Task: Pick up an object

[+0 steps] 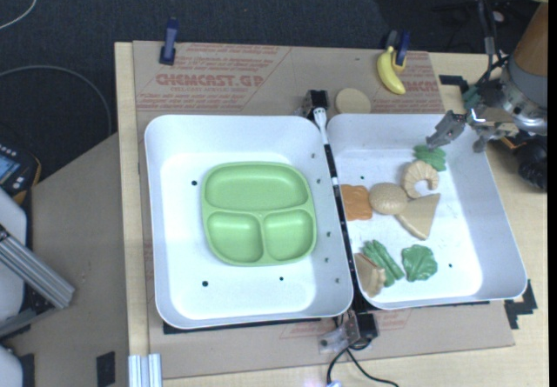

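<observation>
So I've got the gripper (463,135) sitting at the upper right of the frame, over the top edge of the right bin (487,229), fingers spread apart with nothing between them. Just below its left finger there's a green leaf (430,156), touching a croissant (421,177). Left bin (174,203) has a green tray (258,212). Banana (391,72) lies on the board up top.
</observation>
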Controlling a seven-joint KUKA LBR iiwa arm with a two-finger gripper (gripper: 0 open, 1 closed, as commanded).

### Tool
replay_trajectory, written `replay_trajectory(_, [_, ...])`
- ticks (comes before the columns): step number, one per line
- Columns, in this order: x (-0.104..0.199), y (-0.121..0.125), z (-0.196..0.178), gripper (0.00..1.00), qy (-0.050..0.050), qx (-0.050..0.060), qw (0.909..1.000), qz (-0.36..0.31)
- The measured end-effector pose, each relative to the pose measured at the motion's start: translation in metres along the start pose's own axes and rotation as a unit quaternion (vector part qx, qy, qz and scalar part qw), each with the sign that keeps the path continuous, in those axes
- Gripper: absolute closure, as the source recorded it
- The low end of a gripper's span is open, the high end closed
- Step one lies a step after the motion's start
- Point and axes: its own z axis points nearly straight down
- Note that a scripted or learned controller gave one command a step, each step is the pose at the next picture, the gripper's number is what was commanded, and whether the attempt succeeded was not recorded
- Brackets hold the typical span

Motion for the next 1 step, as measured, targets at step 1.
replay_trajectory(1, [-0.0068, -0.0640, 0.1419, 0.00, 0.002, 0.002, 1.0000, 0.003])
